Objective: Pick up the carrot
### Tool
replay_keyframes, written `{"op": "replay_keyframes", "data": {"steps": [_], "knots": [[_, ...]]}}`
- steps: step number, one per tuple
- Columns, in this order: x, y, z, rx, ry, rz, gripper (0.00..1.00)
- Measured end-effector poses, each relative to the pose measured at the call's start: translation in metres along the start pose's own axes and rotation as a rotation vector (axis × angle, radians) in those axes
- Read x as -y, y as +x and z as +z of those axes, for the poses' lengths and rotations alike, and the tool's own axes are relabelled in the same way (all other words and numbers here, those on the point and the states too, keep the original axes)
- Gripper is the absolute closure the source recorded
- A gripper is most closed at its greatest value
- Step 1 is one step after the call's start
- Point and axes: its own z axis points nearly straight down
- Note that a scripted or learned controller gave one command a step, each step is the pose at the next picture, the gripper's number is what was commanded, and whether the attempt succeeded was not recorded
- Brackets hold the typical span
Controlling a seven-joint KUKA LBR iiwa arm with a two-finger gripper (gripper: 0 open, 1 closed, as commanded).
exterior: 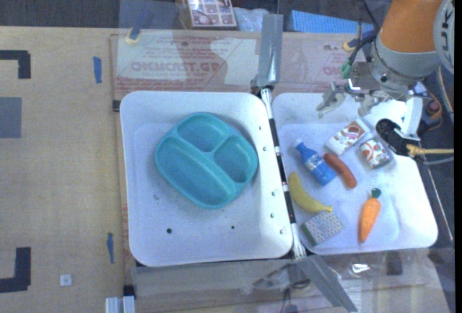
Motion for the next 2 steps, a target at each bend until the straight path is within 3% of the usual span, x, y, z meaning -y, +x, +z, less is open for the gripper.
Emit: {"op": "replay_keyframes", "data": {"steps": [1,2], "knots": [[0.014,-0.061,0.077,0.000,-0.001,-0.195,0.00],[0.015,-0.067,0.118,0.016,-0.019,-0.679,0.00]]}}
